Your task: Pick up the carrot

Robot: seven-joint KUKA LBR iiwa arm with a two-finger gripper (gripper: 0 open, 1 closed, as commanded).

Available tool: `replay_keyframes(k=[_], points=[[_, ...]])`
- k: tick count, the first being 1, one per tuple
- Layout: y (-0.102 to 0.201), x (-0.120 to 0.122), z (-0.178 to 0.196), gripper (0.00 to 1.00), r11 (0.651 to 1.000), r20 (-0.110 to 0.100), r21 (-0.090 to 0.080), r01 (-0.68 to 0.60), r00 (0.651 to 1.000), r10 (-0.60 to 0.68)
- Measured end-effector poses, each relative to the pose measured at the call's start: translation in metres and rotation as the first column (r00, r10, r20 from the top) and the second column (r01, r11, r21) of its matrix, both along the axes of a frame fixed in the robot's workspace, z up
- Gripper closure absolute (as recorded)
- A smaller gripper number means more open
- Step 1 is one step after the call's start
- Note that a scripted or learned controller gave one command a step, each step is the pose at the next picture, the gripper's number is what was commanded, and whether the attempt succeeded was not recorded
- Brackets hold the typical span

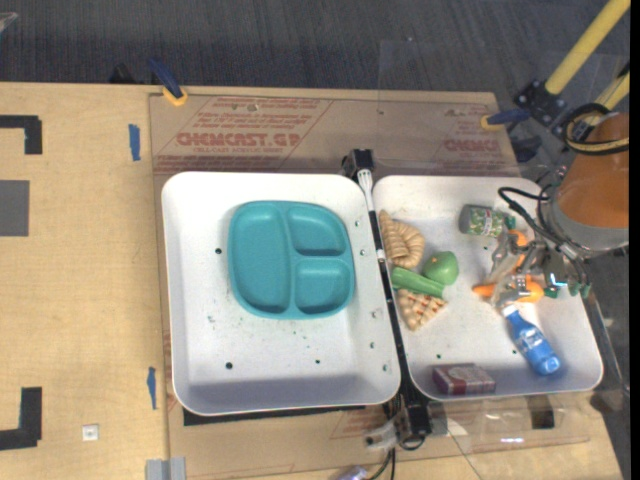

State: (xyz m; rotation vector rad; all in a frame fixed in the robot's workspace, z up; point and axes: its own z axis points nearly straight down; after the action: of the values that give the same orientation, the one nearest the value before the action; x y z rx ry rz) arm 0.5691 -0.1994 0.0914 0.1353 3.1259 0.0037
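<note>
Red "CHEMCAST" print on cardboard sheet (240, 133), top. Small orange carrot (487, 290) lies right-centre in right white bin (590, 368), at metal two-finger gripper (517, 268), apparently unclenched. Blue plastic bottle (532, 344) just below.

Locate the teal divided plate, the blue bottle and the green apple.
teal divided plate (262, 258), camera view, its large left compartment.
blue bottle (533, 346), camera view, mid-body.
green apple (442, 266), camera view, its top.

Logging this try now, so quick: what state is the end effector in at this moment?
End effector: low in the right bin over the carrot; open or shut cannot be told.
</note>
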Motion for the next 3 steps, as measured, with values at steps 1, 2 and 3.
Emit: replay_keyframes(k=[1,2,3], points=[[0.054,0.044,0.036,1.0,0.994,0.001,-0.002,-0.106,0.994,0.106],[0.03,0.023,0.0,1.0,0.731,0.0,-0.01,-0.682,0.732,0.682],[0.029,0.022,-0.002,0.0,0.732,-0.002,-0.009,-0.681,0.732,0.681]])
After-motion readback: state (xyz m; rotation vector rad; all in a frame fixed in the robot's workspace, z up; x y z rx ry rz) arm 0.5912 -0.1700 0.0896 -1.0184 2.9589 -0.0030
